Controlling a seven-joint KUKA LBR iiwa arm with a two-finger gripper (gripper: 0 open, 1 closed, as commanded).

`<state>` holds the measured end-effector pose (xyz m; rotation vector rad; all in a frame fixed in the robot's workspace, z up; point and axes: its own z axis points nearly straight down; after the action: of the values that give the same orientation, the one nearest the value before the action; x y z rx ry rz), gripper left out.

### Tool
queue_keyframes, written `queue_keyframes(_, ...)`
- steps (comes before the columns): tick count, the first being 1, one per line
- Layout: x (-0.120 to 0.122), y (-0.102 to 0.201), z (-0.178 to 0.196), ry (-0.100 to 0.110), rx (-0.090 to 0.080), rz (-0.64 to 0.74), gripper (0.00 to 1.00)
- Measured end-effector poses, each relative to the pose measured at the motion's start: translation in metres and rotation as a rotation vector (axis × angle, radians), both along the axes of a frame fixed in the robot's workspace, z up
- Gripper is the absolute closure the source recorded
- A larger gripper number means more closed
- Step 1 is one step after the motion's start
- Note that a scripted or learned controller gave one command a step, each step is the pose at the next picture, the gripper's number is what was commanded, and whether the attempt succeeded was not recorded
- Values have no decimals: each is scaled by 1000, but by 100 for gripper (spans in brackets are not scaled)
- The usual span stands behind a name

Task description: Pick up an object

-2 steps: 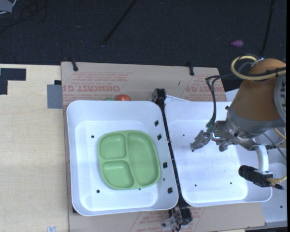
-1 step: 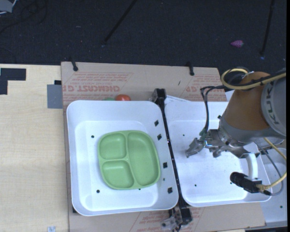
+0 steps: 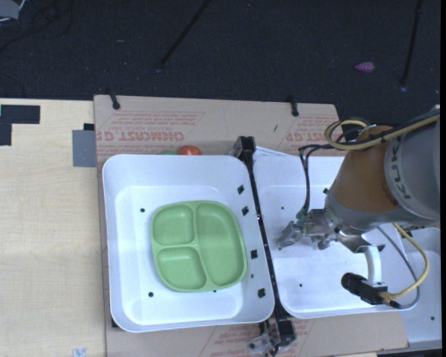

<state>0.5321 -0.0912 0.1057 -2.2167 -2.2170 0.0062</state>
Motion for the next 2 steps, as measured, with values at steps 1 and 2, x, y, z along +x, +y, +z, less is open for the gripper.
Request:
queue_keyframes(1, 0, -2, 12, -1, 0, -7, 100)
queue_keyframes(2, -3, 4, 56, -8, -1, 0, 100)
